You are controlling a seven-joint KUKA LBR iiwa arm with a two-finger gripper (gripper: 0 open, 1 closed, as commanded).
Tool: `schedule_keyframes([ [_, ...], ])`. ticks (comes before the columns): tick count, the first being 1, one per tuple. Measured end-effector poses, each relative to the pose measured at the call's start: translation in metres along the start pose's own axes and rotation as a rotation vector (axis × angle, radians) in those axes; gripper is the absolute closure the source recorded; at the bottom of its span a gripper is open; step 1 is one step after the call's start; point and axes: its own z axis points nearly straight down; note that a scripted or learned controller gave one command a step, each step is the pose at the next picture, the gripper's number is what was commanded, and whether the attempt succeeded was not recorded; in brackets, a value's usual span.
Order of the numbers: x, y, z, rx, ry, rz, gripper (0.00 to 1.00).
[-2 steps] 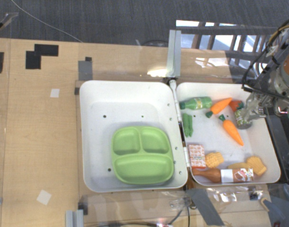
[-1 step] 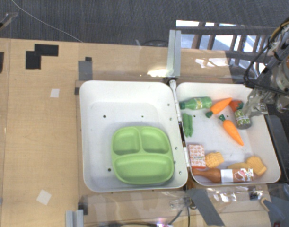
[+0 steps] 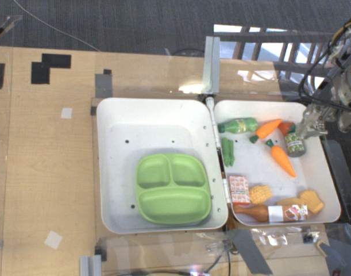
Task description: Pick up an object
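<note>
Arm is cut off at the right frame edge, only wrist and gripper [image 3: 309,125] visible, over the right bin's [image 3: 334,211] far right side. Can't tell its state or whether it grips anything. It sits just above a small grey-green can [image 3: 295,145]; contact unclear. Near it: two carrots [image 3: 283,160], green bottle [image 3: 239,125]. Brown sauce bottle [image 3: 273,213] lies along the near wall. Left bin [image 3: 115,117] holds a green divided plate [image 3: 173,187].

Your arm [image 3: 344,68] runs off the right edge, its gripper [image 3: 309,125] too blurred to read above the small can [image 3: 295,145].
</note>
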Motion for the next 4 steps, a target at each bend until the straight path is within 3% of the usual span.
schedule_keyframes([
  [3,-0.009,0.001,-0.040,0.006,-0.035,-0.004,1.00],
  [4,0.043,-0.030,-0.008,-0.007,0.037,-0.148,1.00],
])
